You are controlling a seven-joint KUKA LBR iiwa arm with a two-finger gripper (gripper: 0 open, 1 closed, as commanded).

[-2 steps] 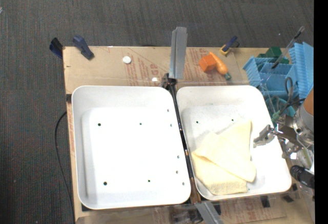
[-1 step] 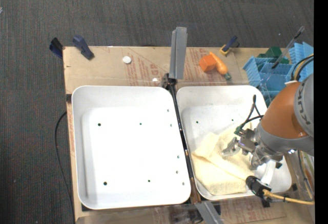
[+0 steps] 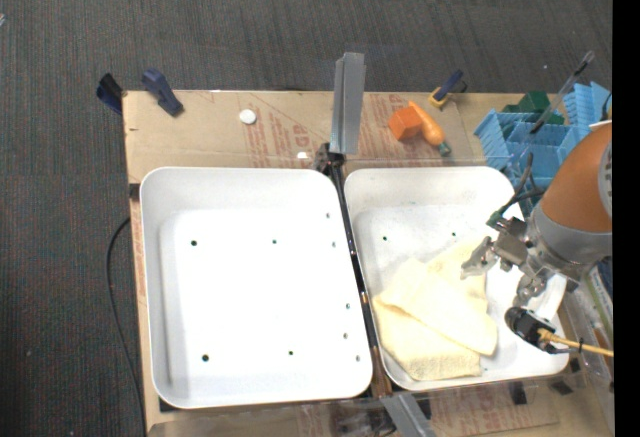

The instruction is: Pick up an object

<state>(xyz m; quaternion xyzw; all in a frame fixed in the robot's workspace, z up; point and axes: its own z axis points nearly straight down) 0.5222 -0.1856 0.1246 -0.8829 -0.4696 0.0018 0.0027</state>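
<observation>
Reaching in from 3 o'clock, the grey arm with its orange band is seen over the right white bin [image 3: 400,187], and the hand [image 3: 505,260] is positioned above that bin's 3 o'clock side. Whether the hand is open or closed cannot be told, and nothing can be made out within its grasp. A pale yellow cloth [image 3: 435,315] is observed lying crumpled and folded on the right bin's floor, toward 6 o'clock, its upper edge just beside the hand; contact between them cannot be confirmed. The left white bin [image 3: 160,225] is noted at 9 o'clock of the right one, the two set side by side on the bench [image 3: 200,125]. An orange object [image 3: 412,123] is recorded on the bench at 12 o'clock of the right bin.
</observation>
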